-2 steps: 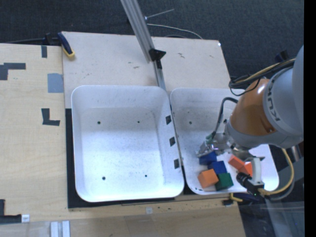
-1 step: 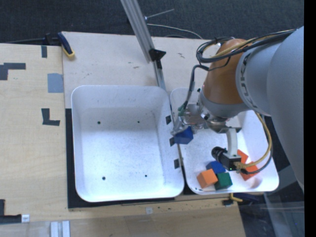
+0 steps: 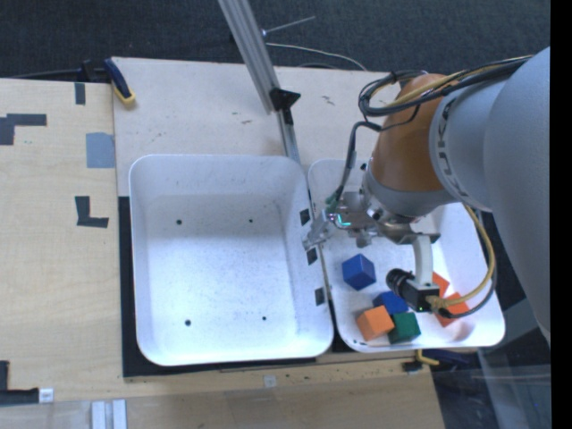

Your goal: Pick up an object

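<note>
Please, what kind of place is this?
Probably a robotics lab bench for grasping trials: a grey arm reaches over two white bins, and small coloured blocks lie in the right one.

A yellow-handled clamp (image 3: pixel 119 80) lies on the bench (image 3: pixel 206 96).

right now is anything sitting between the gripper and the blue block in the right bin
Nothing visible does. The gripper hangs over the right bin, and the blue block lies just below it in the view, with bare bin floor between them.
</note>
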Controlling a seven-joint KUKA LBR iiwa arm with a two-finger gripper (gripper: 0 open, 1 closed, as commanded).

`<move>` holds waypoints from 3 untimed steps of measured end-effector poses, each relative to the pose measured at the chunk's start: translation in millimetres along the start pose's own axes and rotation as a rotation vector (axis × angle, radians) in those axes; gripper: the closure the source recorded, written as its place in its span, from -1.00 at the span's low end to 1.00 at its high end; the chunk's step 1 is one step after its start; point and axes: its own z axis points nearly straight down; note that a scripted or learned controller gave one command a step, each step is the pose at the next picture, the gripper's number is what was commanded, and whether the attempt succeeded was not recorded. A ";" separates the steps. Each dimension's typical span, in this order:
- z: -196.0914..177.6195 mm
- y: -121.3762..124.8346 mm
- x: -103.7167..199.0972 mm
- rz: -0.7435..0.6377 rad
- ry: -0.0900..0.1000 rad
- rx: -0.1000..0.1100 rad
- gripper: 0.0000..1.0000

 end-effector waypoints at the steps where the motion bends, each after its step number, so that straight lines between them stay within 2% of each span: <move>1: 0.0 -51.3 -52.4 0.008 -0.001 0.003 -1.00; 2: 100.8 -51.9 -90.6 0.002 -0.003 -0.010 -1.00; 3: 89.6 -52.4 -88.5 -0.001 0.000 -0.006 1.00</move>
